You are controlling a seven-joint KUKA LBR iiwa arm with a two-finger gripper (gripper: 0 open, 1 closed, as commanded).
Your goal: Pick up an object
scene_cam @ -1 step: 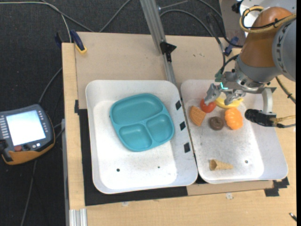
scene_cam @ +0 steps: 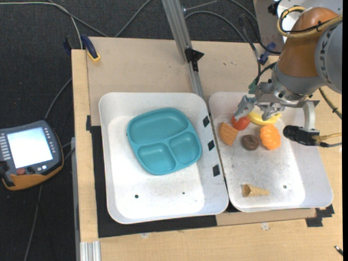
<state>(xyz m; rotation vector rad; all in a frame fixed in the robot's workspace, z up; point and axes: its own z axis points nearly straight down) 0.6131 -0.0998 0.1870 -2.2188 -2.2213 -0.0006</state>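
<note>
My gripper hangs low over the back of the right bin. Its fingers are spread open. A yellow object lies just below and between them. One finger stands right above a red object. Close in front lie an orange fruit, a brown ring-shaped piece and an orange-brown wedge. A small cone rests near the bin's front edge.
The left bin holds a teal divided plate. A slanted metal pole rises behind the bins. A handheld pendant lies off the bench at the left. Cables run across the dark floor.
</note>
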